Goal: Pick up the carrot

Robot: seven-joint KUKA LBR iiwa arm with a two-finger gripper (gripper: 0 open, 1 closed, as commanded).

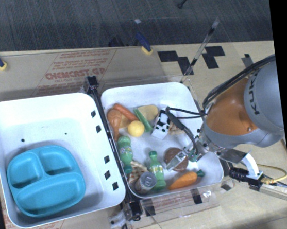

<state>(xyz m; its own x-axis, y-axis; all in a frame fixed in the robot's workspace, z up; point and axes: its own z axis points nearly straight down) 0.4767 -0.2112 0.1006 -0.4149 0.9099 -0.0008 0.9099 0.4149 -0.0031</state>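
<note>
End effector: opening cannot be told | orange tapered carrot just below it, against white bin wall | risk: neighbouring green plastic bottle grabbed instead, or fingers striking wall

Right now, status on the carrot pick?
Gripper low in right bin, just above the carrot, finger state unclear. Carrot lying by the near wall, not held. Green bottle close on its left.
</note>
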